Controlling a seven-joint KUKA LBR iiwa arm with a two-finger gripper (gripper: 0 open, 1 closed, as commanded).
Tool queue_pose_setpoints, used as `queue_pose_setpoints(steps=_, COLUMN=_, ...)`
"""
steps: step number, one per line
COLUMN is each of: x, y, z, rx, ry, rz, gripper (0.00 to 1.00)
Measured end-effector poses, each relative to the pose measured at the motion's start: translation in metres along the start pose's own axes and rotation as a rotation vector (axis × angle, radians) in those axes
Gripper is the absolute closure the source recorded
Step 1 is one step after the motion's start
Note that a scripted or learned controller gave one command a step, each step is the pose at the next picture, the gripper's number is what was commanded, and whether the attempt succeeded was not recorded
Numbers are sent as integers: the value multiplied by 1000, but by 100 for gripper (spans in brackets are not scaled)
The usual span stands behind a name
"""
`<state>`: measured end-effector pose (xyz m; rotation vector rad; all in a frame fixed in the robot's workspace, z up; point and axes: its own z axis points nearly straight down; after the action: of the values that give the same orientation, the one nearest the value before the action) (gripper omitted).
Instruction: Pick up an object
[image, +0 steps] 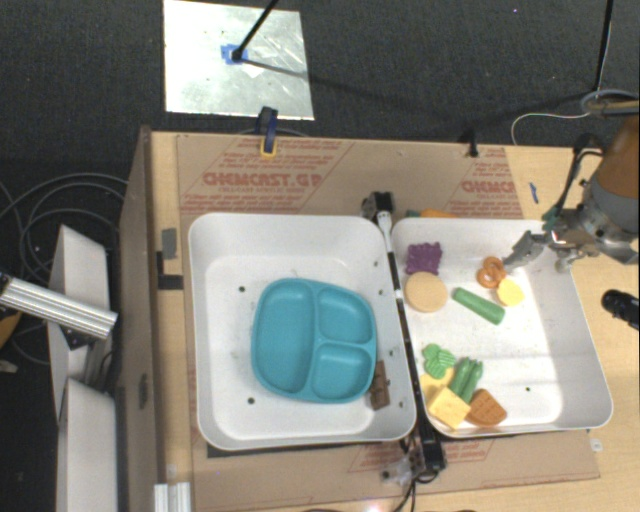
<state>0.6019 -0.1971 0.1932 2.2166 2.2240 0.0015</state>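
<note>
Bench (300, 175): A brown bench carried two shallow white bins side by side, seen from above at a slant.
Left bin (215, 300): It held a teal divided plate (312, 340) near its middle, with a small brown piece (380, 385) against the right wall.
Right bin (560, 350): This one carried the toy food, any piece of which would serve for the pick.
Arm (615, 190): The grey arm with its orange band reached in over the right bin's far right corner.
Gripper (535, 248): It hovered low near the far right edge of the right bin with nothing between its fingers; how wide they stood could not be made out.
Green stick (477, 305): It lay slantwise at the bin's middle, apart from its neighbours (probably the easiest grasp).
Tan disc (426, 293): It sat by the left wall, a purple cluster (423, 257) just beyond it.
Near-corner pile (455, 390): Green, yellow and orange pieces touched one another at the near left corner, a crowded spot better avoided.
Orange ring (491, 272) and yellow piece (510, 292): These lay just beside the gripper; a good try would likely centre on one alone, descend straight, and close only once the fingers straddled it.
</note>
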Motion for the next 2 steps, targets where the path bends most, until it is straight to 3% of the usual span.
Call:
queue_pose_setpoints(steps=1, x=-3, y=10, z=114, rx=5, ry=1, rz=-2, gripper=0)
queue_pose_setpoints(steps=2, x=-3, y=13, z=97, rx=-4, ry=-1, rz=-3, gripper=100)
